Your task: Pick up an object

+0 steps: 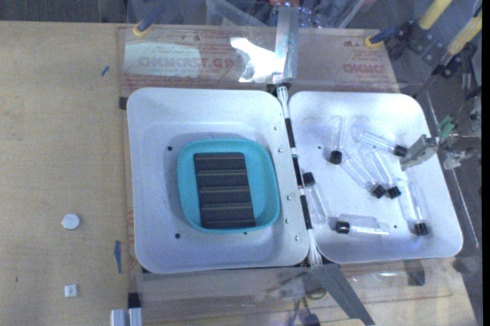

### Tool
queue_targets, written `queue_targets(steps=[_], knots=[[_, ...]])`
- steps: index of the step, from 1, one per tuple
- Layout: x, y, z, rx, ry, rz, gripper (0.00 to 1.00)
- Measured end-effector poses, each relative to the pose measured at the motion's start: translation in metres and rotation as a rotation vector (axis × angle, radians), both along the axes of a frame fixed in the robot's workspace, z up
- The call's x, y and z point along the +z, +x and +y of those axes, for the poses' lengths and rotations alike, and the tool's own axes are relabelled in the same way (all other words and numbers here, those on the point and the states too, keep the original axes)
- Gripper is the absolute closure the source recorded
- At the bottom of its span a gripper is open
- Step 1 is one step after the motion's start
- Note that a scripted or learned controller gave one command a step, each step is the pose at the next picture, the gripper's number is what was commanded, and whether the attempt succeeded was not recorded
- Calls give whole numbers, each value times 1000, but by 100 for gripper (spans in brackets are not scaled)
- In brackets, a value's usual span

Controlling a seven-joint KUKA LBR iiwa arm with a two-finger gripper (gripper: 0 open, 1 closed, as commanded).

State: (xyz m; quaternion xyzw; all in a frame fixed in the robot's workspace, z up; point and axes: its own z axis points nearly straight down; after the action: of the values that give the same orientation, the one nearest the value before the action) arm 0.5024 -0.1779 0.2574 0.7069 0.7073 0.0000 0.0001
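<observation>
Wooden surface [53, 125] carries your two bins, and your jaws [419, 152], whose state I cannot tell, hover at the right bin's [440, 240] edge, clear black-capped tubes [360, 226] scattered just left, ready for picking.

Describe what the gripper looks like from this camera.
The gripper reads as a small, slim, angular piece in pale grey with a greenish tint, at the right bin's far-right rim. It is blurry; I can make out no markings or cables.
</observation>
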Motion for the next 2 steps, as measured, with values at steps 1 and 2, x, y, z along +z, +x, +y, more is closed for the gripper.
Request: queue_targets(steps=[1, 2], knots=[[-161, 7, -26, 64, -1, -3, 0], [-170, 23, 13, 33, 0, -6, 0]])
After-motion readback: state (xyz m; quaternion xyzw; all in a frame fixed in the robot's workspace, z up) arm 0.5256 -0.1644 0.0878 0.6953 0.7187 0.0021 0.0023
